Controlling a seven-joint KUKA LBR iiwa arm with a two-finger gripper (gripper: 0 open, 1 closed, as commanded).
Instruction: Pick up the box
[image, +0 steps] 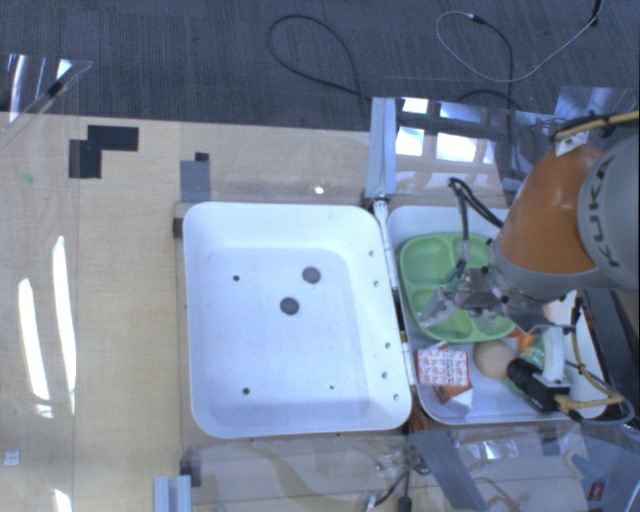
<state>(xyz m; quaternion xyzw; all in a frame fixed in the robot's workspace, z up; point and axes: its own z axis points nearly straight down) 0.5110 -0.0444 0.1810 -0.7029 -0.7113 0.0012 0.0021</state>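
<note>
The jaws (468, 303), their opening impossible to judge, hover over the green plate (432, 262) just above the box (443, 366), apparently mid-approach and needing to shift toward it.

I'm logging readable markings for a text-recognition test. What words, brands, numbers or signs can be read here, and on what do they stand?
"KU": large dark letters on the grey arm, cut off at the picture's right edge.
The box in the right bin: a red and white printed face, too small and blurred to read.
Nothing else legible.
</note>
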